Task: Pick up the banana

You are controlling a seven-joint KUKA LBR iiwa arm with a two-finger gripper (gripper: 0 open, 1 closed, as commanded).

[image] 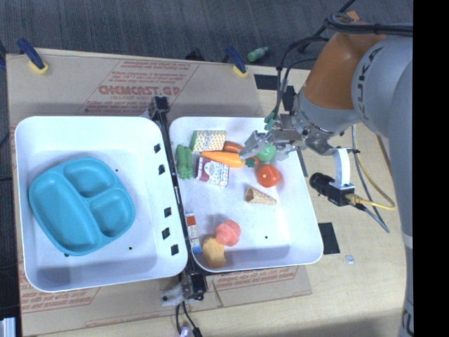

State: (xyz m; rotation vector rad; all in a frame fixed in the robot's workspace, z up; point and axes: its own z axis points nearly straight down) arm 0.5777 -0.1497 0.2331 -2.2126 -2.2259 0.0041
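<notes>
My gripper [257, 151] was low over the far side of the right bin [298, 220], with my arm [365, 69] reaching in from the right. I could not tell if the gripper was wide or narrow, since the wrist hardware blocked the tips. I saw nothing clearly held.

Banana [250, 163] - best guess only: a small yellow bit poked out just under the gripper, touching the right end of the carrot [223, 158]. Most of it was hidden, so I could not confirm the shape or whether the gripper touched it.

Other items in the right bin:
- A yellow-green box [209, 140] sat at the far wall, just beyond the carrot.
- A green piece [184, 161] stood near the left wall.
- A white and red packet [214, 173] lay just under the carrot.
- A red tomato [268, 176] sat just near-side of the gripper.
- A tan wedge [261, 196] lay near the tomato, apart from it.
- A pink lump [228, 232] touched a yellow-tan lump [212, 251] at the near-left corner.
- A thin red and white stick [191, 225] lay along the left wall.

The left bin [42, 135] held a blue divided plate [81, 206], lying flat - well apart from my gripper. Both bins sat on cardboard [133, 83], with a blue and yellow clamp [31, 55] at its far left corner.
</notes>
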